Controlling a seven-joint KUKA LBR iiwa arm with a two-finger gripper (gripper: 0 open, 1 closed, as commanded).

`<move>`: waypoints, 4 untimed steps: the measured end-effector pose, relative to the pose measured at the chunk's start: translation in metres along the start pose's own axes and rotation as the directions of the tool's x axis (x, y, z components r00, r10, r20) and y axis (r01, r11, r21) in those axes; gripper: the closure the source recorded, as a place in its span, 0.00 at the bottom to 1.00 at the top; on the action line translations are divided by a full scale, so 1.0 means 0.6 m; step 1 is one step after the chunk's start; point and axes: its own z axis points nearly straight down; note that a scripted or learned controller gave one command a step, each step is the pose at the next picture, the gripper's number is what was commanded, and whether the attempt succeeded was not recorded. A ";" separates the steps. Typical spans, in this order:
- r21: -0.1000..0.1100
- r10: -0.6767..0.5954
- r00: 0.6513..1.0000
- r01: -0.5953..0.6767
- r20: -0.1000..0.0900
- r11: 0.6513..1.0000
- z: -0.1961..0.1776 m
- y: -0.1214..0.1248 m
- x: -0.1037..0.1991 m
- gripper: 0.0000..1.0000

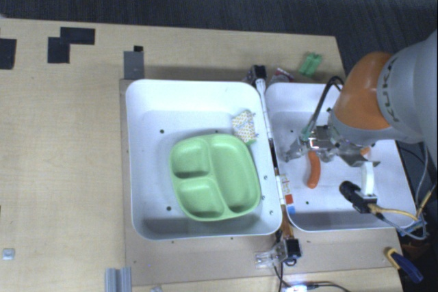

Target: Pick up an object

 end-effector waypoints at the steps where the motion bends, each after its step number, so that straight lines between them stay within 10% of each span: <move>1: -0.006 -0.001 1.000 0.001 0.001 1.000 -0.019 0.004 0.000 1.00; 2: 0.005 0.000 1.000 0.000 -0.001 1.000 -0.164 -0.101 0.100 1.00; 4: 0.005 0.002 1.000 -0.002 0.001 1.000 -0.163 -0.073 0.037 1.00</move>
